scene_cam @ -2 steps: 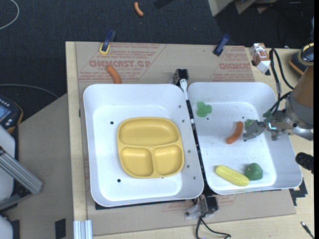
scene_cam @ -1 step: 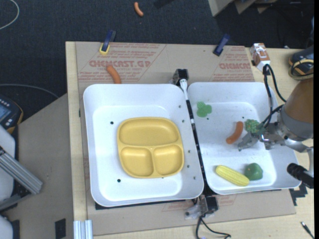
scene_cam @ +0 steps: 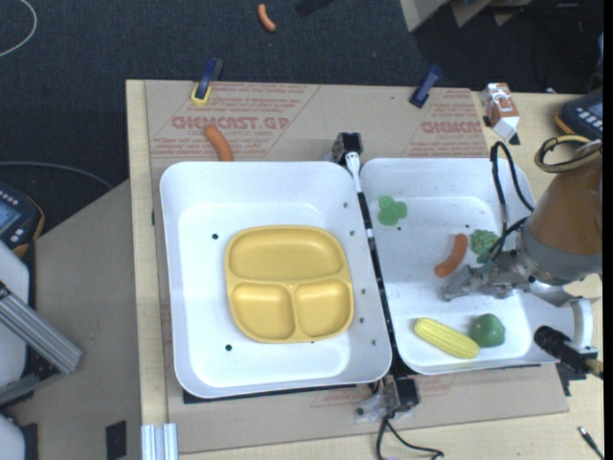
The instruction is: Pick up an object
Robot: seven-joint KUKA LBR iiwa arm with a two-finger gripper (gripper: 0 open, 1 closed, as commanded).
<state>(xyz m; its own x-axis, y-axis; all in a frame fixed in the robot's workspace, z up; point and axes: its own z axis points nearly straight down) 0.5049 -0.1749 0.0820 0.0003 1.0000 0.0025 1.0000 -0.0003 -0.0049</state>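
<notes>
A: Where is the arm right now?

B: It comes in from the right edge of the frame, low over the right bin (scene_cam: 426,175). The gripper (scene_cam: 469,281) sits near the middle of that bin, its metal fingers stretched leftward just above the white floor.

A: Holding anything?

B: I cannot tell how the tool stands; the fingertips are small and grey against the bin, and nothing is clearly seen between them. The sausage (scene_cam: 451,255) lies just up and left of the tips, tilted, very close but I can't say touching.

A: What else is in that bin?

B: A piece of broccoli (scene_cam: 484,242) right beside the wrist, a light green toy (scene_cam: 391,211) toward the upper left of the bin, and along the lower edge a corn cob (scene_cam: 445,337) with a green pepper (scene_cam: 488,330) just to its right, nearly touching.

A: And the left bin?

B: The left bin (scene_cam: 192,286) carries a yellow divided plate (scene_cam: 288,283), three compartments, lying flat in the centre.

A: Anything off the bins?

B: A second sausage (scene_cam: 219,143) on the cardboard above the left bin, and a small orange piece (scene_cam: 266,17) on the dark floor near the top of the frame
</notes>
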